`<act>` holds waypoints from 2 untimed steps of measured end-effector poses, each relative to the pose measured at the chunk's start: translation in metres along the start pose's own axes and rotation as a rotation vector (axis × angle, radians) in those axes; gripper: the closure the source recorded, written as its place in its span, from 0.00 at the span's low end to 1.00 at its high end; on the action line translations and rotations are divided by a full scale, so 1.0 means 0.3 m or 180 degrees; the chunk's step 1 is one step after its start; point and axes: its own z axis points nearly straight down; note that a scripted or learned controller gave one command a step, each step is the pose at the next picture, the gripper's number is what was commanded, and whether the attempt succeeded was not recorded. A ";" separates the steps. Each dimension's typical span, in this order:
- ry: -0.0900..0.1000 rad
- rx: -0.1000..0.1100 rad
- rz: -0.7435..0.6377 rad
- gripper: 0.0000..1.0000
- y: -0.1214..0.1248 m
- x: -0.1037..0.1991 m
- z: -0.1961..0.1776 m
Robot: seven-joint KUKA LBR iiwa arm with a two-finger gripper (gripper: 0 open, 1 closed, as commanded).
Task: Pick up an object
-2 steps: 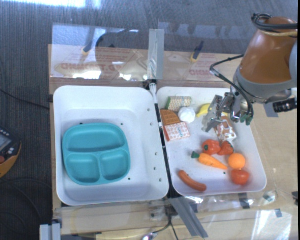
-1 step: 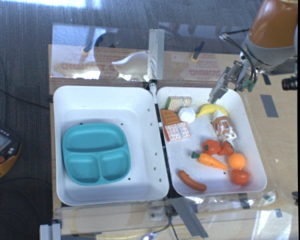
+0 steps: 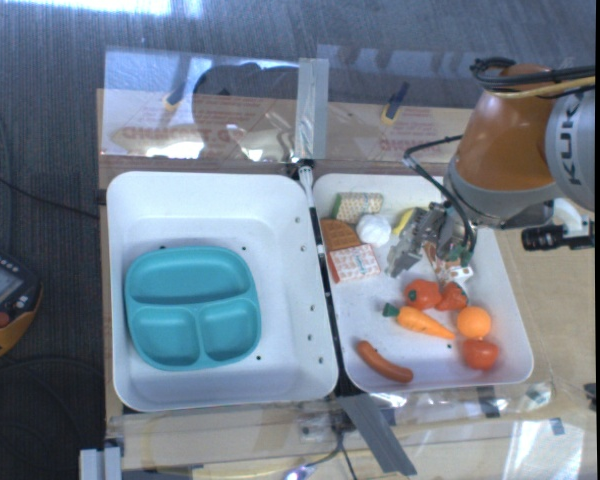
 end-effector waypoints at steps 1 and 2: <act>-0.0010 -0.0006 -0.0002 1.00 0.108 -0.246 -0.081; -0.0006 -0.0005 -0.1055 1.00 0.079 -0.126 0.023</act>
